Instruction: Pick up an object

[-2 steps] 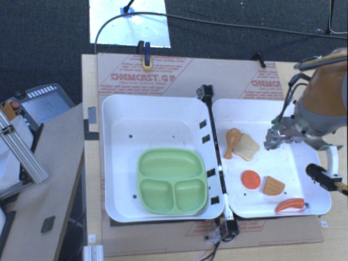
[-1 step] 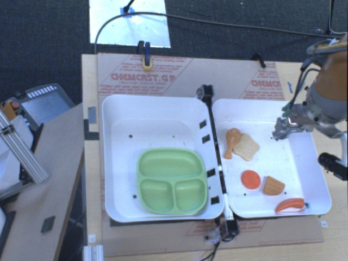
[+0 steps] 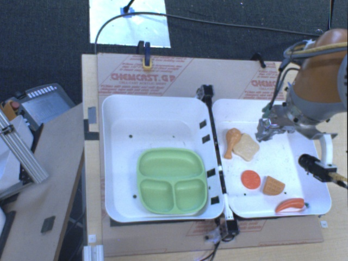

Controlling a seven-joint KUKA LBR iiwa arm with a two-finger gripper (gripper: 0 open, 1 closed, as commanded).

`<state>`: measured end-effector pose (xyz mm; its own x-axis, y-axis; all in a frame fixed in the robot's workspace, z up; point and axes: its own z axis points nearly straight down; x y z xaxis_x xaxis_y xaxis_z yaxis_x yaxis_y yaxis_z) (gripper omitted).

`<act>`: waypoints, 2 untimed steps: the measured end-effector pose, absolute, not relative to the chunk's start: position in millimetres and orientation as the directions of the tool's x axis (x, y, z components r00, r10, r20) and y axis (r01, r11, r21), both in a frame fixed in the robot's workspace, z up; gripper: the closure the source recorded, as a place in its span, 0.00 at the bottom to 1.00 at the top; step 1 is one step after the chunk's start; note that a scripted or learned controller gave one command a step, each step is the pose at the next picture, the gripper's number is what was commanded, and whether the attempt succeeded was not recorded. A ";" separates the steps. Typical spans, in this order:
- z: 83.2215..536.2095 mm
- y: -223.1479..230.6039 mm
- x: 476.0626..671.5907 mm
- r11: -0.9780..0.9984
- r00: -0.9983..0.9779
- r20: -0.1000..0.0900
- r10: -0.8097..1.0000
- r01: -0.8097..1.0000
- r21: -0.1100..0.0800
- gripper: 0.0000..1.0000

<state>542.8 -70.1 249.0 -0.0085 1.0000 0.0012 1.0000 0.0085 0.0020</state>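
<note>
Gripper [image 3: 266,128]: hangs over the right bin's [image 3: 310,165] upper part, just right of the bread slice [image 3: 247,147]; whether it is apart or together cannot be told, and nothing shows in its grasp.
Food items: drumstick [image 3: 232,141] touching the bread slice; red round slice [image 3: 250,179], orange wedge [image 3: 273,186] and sausage [image 3: 290,204] lie nearer the front rim.
Open room: bare floor right of the bread, under the arm.
Left bin [image 3: 117,118]: holds a green divided plate [image 3: 172,181] toward its front.

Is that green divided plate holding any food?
Empty: the green plate shows three bare compartments; the food items lie in the right bin.
</note>
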 end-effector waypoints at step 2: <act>231.1 28.5 556.6 0.009 -0.009 0.002 1.000 1.000 0.002 1.00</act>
<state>556.6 28.5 231.1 -0.0093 1.0000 0.0017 1.0000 0.0093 0.0019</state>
